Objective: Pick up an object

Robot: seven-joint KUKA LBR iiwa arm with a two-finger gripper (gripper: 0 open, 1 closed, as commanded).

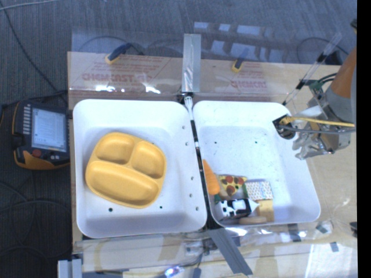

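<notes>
The grey arm with its orange band [346,77] reached in from the right, cut off by the frame edge, its 2-finger gripper [313,149] hanging over the right rim of the right-hand shallow white bin [249,126]. The metal parts there blurred into 1 pale cluster against the bench, and whether the tool was apart or together could not be told; nothing could be made out in its grasp.

The objects lay well apart from the gripper, heaped in the near corner of that bin: a slim orange carrot-shaped piece [211,179] along the divider, a small card printed with red and green shapes [232,185], a greyish speckled packet [259,188], a black-and-white cow-patterned toy [233,208] and a tan block [258,214] partly tucked beneath the others. Their overlapping edges made each outline hard to read.

In the left-hand shallow white bin [116,225] sat a yellow plastic plate with 3 compartments [126,168]. Beside it on the dark carpet rested an orange-edged control pendant with a lit screen [42,133], partly clipped by the frame's left side.
</notes>
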